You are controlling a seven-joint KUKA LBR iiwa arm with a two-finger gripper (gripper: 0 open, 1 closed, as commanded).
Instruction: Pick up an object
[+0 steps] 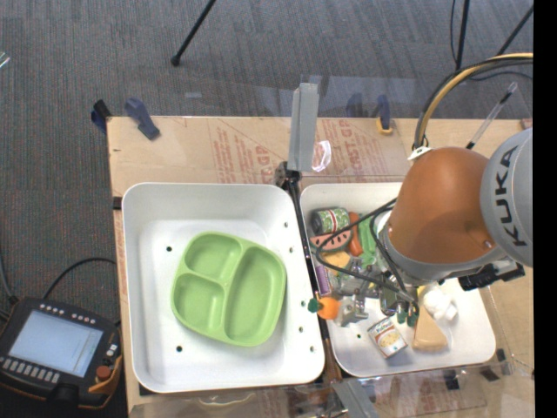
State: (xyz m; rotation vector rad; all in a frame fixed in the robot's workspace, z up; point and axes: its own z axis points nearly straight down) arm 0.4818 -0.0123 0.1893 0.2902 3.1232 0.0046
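Orange carrot toy lies at the right bin's left wall beside the pincer (open or closed, I cannot tell) — crowded neighbours could spoil a grasp.

Counter: two bins side by side. Left bin: one divided plate, lying at its middle. Right bin: arm reaching in from the right, above its middle; end effector low over the bin's left part. Can at far left; small can near the near edge; wedge just right of small can. Tablet on the floor, left of the counter, near side.
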